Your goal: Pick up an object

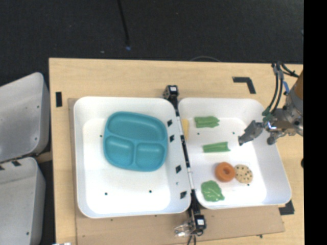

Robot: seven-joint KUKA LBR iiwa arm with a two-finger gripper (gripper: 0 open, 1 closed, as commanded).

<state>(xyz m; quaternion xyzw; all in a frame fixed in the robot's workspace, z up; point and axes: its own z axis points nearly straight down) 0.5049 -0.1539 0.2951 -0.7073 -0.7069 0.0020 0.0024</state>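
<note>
Orange ring (pixel 224 171) sits below and left of my gripper (pixel 260 133), touching a speckled cookie (pixel 243 174). Green strip (pixel 215 147) lies just left of my fingers, which are spread open, holding nothing, above the right bin (pixel 273 188).

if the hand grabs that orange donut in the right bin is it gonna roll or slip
The orange donut lies flat on the right bin, so it probably won't roll unless tipped onto its edge. Its rounded rim may slip from a pinch. It touches the cookie, which would likely get nudged.
</note>
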